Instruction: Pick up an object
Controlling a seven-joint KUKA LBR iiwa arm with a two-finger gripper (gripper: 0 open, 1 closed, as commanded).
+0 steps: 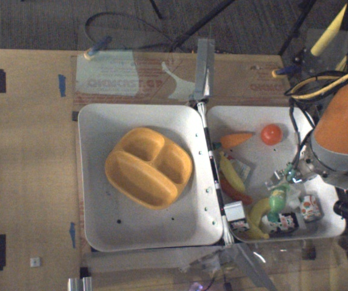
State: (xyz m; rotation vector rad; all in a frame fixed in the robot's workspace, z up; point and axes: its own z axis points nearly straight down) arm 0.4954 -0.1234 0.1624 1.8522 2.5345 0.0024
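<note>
We see 2 white bins side by side on the tabletop (28, 162). The left bin (95, 211) holds a yellow divided tray (149, 167). The right bin (331, 220) carries the loose things: a carrot (236, 140) and a red ball (271, 134) at the far side, 2 bananas (230, 173) (257, 214), a green bottle (276, 200), and 2 small cartons (310, 208) (285, 222) near the front wall.

The gripper (288, 176) hangs low over the right bin, just above the green bottle, which looks to us like the likeliest target. Nothing shows between the jaws, and whether they stand open or closed we cannot tell.

By our judgement the task is in its early part: the arm is in place over the objects, yet every object lies in the bin. The grasp and the lift are both left to do.
</note>
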